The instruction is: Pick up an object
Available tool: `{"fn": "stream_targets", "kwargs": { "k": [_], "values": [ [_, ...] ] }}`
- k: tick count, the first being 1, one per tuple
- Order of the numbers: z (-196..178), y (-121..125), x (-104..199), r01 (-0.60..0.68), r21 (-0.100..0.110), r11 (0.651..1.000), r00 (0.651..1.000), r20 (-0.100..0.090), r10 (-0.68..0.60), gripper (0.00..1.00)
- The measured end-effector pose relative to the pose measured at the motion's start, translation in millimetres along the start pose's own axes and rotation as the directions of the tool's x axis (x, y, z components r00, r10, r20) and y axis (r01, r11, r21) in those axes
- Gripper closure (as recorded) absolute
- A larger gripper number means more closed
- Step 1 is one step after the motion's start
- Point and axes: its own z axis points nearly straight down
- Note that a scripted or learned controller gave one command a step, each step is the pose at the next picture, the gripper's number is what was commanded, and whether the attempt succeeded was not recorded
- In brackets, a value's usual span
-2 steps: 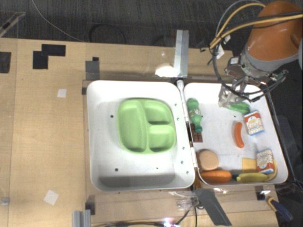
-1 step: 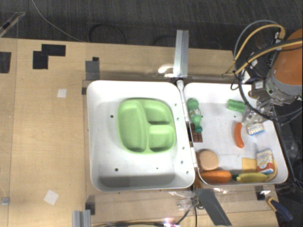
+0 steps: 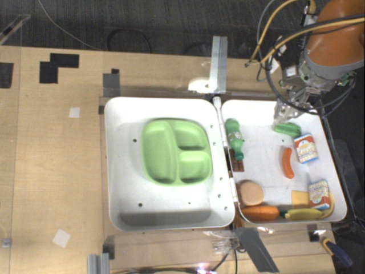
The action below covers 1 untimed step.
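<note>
The claw [image 3: 283,114] is hanging at the right bin's [image 3: 259,131] far edge, just above a green pepper [image 3: 287,129]; we cannot tell its state. We are observing the arm [image 3: 333,33] reaching down from the upper right.

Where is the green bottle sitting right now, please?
The green bottle lies in the right bin, along its left wall beside the divider, above the round bun and left of the hot dog.

The gripper [image 3: 285,114] hangs at the right bin's [image 3: 259,147] far edge, just above a green pod [image 3: 287,129] (fingers blurred); the left bin [image 3: 122,153] carries a green tray [image 3: 174,151].
</note>
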Motion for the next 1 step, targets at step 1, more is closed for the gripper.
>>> {"fn": "stream_targets", "kwargs": {
  "k": [1],
  "values": [
    [12.1, -7.0, 69.3, 0.331, -0.003, 0.944, 0.944, -0.001, -0.331, 1.0]
  ]
}}
